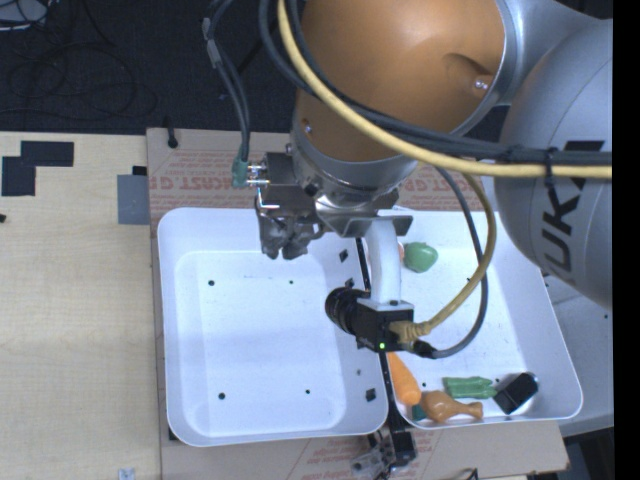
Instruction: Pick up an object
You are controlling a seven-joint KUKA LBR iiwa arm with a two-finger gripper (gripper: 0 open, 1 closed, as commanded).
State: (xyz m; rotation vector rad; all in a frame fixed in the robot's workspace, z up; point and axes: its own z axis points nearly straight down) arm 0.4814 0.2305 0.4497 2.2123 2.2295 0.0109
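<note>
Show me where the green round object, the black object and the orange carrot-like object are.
green round object [421, 257], camera view, on its middle.
black object [517, 392], camera view, on its top face.
orange carrot-like object [404, 379], camera view, on its middle.

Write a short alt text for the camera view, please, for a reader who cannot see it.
A grey and orange robot arm reaches over two white bins. The right bin holds a green object, a carrot and other small items.

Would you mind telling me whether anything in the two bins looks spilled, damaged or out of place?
Nothing stands out. The green item, orange carrot-like piece, tan piece, green bar and black block all lie inside the right bin. The gripper hangs over the left bin.
</note>
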